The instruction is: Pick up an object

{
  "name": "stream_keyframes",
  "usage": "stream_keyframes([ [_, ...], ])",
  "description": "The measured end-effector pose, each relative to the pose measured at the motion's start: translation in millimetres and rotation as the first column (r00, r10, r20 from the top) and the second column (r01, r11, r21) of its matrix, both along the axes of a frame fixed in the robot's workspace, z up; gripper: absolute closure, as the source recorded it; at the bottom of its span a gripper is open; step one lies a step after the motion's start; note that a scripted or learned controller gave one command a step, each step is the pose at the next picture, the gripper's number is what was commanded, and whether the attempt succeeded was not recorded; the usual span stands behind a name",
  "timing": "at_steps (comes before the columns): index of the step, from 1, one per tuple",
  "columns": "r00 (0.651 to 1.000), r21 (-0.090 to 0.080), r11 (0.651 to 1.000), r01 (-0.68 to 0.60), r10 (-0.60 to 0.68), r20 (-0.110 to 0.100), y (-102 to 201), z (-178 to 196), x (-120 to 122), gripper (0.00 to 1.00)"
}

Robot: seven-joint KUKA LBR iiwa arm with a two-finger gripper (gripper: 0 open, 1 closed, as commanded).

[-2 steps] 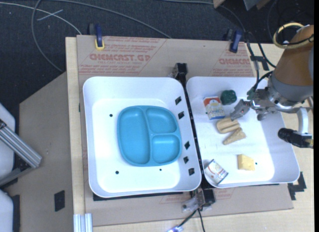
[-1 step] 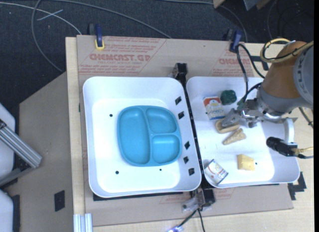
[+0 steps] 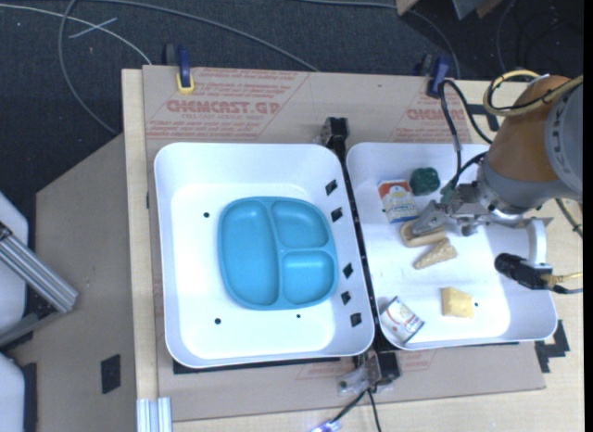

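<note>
We look down on two white bins. The arm (image 3: 533,147) is cut off at the right edge, so we see just its orange band and grey wrist, and the wrist hides part of the right bin's (image 3: 482,324) upper right corner. The gripper (image 3: 428,224) reaches left from the wrist, low over the bin floor; it is small and metallic, and we cannot tell how far it is open or whether anything sits in it.

A tan piece (image 3: 414,233) lies right at the gripper's tip, partly covered by it, so we cannot make out its whole shape or whether they touch. Just below it lies a pale wedge (image 3: 435,254), rough-looking like bread or rock, clear of the gripper. A small carton (image 3: 398,200) with red and blue print sits just left and above the tip. A dark green round thing (image 3: 424,179) lies beside the carton near the bin's back wall. A yellow cube (image 3: 456,302) with a soft, spongy look rests nearer the front, well apart from the gripper. A crumpled packet (image 3: 401,319) leans on the front left corner, half over the rim.

In the left bin (image 3: 181,263) a smooth blue plastic plate (image 3: 277,251) with three compartments lies flat in the middle. Both bins rest on a board (image 3: 232,101) with faded red lettering.
</note>
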State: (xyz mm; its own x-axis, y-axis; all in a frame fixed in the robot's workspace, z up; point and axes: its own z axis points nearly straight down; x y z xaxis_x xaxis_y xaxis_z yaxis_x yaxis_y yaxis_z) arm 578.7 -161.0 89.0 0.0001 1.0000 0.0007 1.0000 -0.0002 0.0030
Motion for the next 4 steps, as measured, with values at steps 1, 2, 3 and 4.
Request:
stream_keyframes([
  [1,1.000,-0.001,1.000,0.000,0.000,0.008,0,12,2,1.00],
  [2,1.000,-0.002,1.000,0.000,0.000,0.003,-7,59,7,1.00],
  [3,1.000,-0.003,1.000,-0.001,0.001,0.004,-8,114,9,1.00],
  [4,1.000,0.003,1.000,-0.006,0.006,-0.004,44,109,16,1.00],
])
